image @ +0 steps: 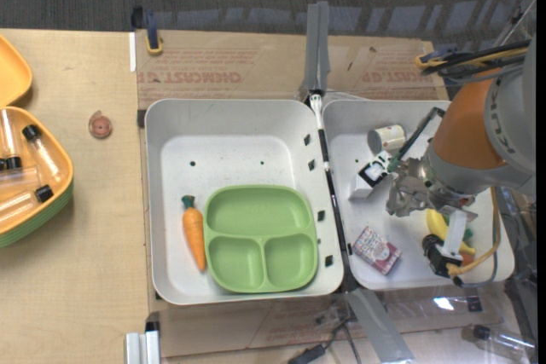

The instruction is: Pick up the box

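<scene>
The box (375,250) is small and flat with a pink and red print. It lies near the front edge of the right bin (341,175). My gripper (401,199) hangs over the middle of that bin, up and to the right of the box and apart from it. Nothing shows held in the gripper.
In the right bin lie a white cup (388,136) at the back, a small black-and-white item (371,173) beside the gripper, and a yellow item (437,223) to the right. The left bin (222,132) holds a green divided plate (260,239) and a carrot (194,233). Orange trays (26,175) sit far left.
</scene>
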Robot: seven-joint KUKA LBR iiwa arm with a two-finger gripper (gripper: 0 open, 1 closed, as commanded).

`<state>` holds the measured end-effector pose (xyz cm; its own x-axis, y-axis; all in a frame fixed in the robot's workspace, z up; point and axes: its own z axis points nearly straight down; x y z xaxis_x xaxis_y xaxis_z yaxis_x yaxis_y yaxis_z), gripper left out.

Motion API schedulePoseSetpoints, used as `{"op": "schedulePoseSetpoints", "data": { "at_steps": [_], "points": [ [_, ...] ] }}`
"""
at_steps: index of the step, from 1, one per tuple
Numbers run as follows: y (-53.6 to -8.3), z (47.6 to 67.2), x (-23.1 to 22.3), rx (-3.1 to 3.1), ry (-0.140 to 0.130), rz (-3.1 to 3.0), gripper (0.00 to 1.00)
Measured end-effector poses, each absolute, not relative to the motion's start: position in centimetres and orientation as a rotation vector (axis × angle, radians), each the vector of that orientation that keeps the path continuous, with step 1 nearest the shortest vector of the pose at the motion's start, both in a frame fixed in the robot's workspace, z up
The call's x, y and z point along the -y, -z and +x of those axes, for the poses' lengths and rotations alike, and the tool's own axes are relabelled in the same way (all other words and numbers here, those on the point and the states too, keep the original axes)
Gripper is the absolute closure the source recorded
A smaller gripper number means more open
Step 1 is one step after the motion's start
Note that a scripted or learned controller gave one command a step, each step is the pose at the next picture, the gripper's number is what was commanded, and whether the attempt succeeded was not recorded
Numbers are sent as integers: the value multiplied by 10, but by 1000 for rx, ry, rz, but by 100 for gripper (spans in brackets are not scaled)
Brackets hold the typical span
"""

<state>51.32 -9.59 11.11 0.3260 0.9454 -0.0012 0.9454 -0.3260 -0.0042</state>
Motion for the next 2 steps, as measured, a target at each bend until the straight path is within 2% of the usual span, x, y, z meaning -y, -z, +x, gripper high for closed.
{"op": "schedulePoseSetpoints", "data": {
  "at_steps": [1, 2],
  "points": [
    [-116, 505, 134, 1572, -6, -2718, 100],
    [-98, 537, 107, 1475, -7, -2771, 100]
  ]
}}
